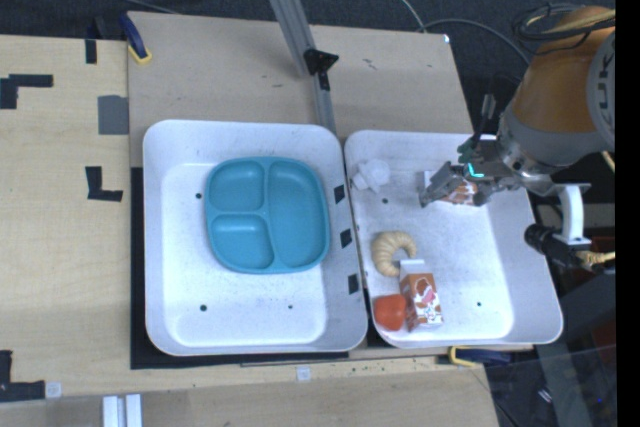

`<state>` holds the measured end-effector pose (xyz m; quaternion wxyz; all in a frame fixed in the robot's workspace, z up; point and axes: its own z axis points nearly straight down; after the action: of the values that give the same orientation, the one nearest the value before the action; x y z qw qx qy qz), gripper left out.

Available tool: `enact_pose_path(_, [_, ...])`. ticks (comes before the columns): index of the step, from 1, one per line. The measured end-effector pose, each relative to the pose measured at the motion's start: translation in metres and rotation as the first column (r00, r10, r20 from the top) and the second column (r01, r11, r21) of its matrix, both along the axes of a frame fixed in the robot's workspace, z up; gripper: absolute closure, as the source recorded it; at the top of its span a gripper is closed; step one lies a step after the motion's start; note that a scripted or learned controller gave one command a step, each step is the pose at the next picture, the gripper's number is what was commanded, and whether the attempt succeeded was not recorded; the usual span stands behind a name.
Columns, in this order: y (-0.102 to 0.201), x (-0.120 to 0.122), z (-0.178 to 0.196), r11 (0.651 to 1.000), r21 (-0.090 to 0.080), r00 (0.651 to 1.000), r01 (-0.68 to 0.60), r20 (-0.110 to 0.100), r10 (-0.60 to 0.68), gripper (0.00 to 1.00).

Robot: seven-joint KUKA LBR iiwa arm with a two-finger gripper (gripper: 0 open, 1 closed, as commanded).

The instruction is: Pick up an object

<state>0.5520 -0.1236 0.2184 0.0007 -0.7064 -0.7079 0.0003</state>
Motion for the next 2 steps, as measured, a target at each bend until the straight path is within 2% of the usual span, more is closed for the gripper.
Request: enact_pose_path(2, [0.008, -0.012, -0.095, 1.000, 0.000, 1.000, 0.001, -0.007, -0.001, 0.00])
